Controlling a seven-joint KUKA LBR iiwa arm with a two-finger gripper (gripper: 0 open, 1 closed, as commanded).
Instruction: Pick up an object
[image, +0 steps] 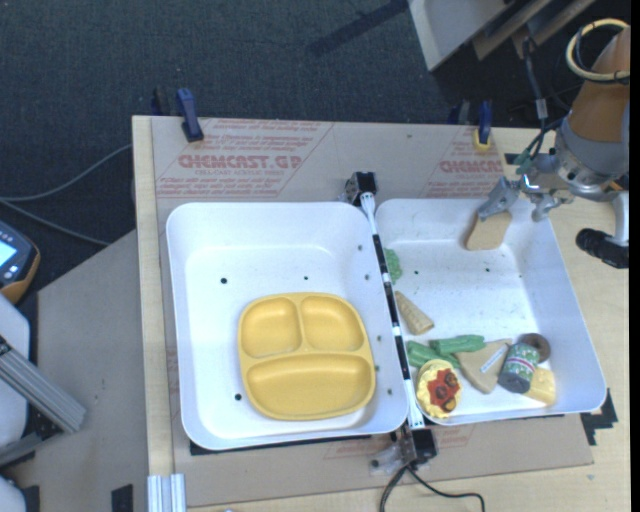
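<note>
My tool hangs over the far right corner of the right bin, with my grey arm coming in from the right. Its two fingers stand a little apart, and the top of a tan bread slice sits between their tips; I cannot tell how firmly they pinch it. The slice is pale brown, flat, with a rounded lower end and a straight cut top, tilted so that it leans up toward the tool. It looks lifted off the bin floor near the far wall, though I cannot tell if its lower end touches.

The other things crowd the near side of the same bin. A tan wedge lies beside the wall between the bins, with a small green piece above it. Nearer lies a green pod, a round yellow piece with red spots, a tan slice, a dark can and a yellow block just beside the can.

The left bin holds a yellow tray with three compartments, lying flat. Both bins sit on the table.
</note>
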